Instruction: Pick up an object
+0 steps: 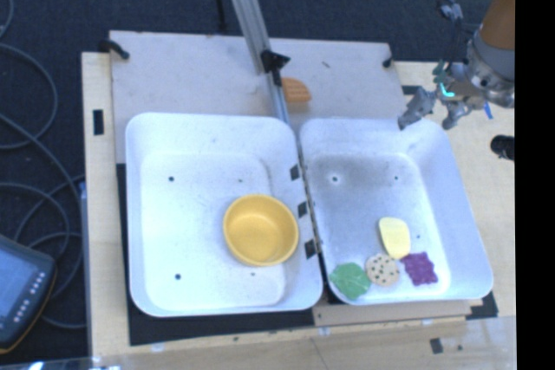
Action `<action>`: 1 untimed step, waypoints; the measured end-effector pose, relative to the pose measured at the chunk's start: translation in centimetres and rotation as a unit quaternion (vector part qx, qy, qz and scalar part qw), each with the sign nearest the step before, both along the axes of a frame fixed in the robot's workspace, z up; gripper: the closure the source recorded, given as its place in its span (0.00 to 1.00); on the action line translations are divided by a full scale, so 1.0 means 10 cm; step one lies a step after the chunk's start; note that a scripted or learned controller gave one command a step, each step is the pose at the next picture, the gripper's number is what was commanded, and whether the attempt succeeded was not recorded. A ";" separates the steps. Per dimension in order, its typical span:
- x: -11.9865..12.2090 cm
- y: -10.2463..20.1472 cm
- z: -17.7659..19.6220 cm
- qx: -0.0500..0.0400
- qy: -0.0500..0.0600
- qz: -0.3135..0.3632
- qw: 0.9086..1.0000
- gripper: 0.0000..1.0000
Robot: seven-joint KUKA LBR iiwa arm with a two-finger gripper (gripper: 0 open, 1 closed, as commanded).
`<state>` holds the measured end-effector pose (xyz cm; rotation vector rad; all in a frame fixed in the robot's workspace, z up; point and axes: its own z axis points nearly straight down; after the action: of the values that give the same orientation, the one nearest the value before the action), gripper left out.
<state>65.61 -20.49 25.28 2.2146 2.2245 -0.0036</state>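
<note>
From the overhead camera view, the pale wooden counter [100,186] carries two shallow white plastic bins side by side. The left bin [165,152] fills the centre-left of the frame and holds a round yellow plastic bowl [260,230], sitting upright toward its lower right part, near the wall shared with the neighbour. The right bin [434,160] sits at centre-right; its things are gathered in its lower right corner: a pale yellow oval piece [395,236], just below it a round tan cookie-like disc with dark specks [381,270], a flat green round piece [350,280] against the lower left of that group at the bin's rim, and a small purple lumpy piece [421,268] to the right of the disc. The disc touches or nearly touches its neighbours. A small orange rounded object [296,91] lies on the counter above the bins, beside a slanted grey metal rail [245,4] running from the top of the frame down to the bins' shared edge. At the upper right, the grey arm's pincer [429,110] hovers above the right bin's upper right corner, well apart from the clustered pieces; nothing is between its fingers, and whether they are spread or closed cannot be told.
</note>
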 end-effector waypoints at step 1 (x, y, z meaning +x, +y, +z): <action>0.02 -0.09 -0.45 0.000 0.002 -0.002 1.000 0.00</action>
<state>65.82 -21.39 20.73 2.2217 2.2209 -0.0071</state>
